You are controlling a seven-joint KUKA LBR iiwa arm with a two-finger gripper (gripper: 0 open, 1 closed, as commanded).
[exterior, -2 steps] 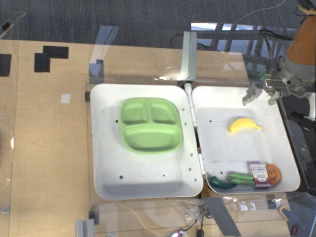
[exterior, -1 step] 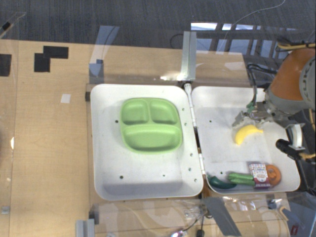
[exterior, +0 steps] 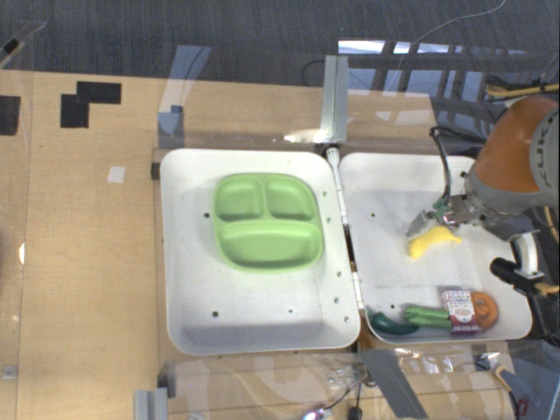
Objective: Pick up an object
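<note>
In the camera view, the hand (exterior: 430, 224) is seen low in the right bin (exterior: 385, 261), touching the upper end of a yellow banana-like object (exterior: 432, 244). Whether its fingers are apart or together cannot be told. An end-only grasp may be judged weak: the object could be nudged aside or slip out.

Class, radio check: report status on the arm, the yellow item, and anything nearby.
Gripper low in right bin, at the banana. Grasp unconfirmed. Green tool and packet along near wall, apart. Green tray in left bin.
</note>
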